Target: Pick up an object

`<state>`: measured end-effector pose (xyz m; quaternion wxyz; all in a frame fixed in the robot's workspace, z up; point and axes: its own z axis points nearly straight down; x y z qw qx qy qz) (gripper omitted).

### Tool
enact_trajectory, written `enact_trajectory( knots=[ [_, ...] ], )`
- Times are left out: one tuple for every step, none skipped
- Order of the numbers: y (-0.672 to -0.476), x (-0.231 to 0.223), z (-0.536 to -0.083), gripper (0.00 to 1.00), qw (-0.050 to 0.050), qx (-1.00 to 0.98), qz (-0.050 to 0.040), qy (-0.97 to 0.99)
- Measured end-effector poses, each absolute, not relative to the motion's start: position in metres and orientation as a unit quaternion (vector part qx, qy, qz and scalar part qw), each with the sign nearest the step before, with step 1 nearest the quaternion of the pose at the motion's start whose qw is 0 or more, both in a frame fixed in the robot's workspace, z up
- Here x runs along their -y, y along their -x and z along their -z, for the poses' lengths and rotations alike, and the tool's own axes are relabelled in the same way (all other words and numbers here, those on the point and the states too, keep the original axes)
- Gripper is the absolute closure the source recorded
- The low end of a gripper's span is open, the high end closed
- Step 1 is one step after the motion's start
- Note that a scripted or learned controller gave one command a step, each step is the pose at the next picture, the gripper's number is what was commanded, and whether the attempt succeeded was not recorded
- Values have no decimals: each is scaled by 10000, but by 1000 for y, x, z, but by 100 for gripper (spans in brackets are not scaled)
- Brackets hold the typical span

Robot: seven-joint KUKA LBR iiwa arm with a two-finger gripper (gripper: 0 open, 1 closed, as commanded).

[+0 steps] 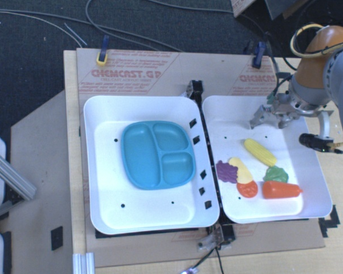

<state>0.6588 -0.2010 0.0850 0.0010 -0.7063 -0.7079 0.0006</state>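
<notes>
The right bin [308, 207] holds several toy foods. A yellow corn cob [260, 151] lies near its middle, a purple grape bunch [226, 171] sits by the left wall, and beside the grapes is a pale yellow and red piece [245, 181]. An orange carrot [281, 190] with a green top [274, 174] lies toward the front. My gripper [270, 122] hovers over the far part of this bin, behind the corn, with its fingers spread open and nothing between them.
A blue divided plate [158, 153] lies in the left bin [103, 210]. A black divider with clips [203, 153] runs between the bins. Cables [317, 143] hang off the arm at the right bin's far right edge.
</notes>
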Motion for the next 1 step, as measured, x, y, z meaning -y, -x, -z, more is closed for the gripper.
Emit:
enact_trajectory(
  knots=[
    [-660, 201, -98, 100, -7, 7085, 3, 7057]
  ],
)
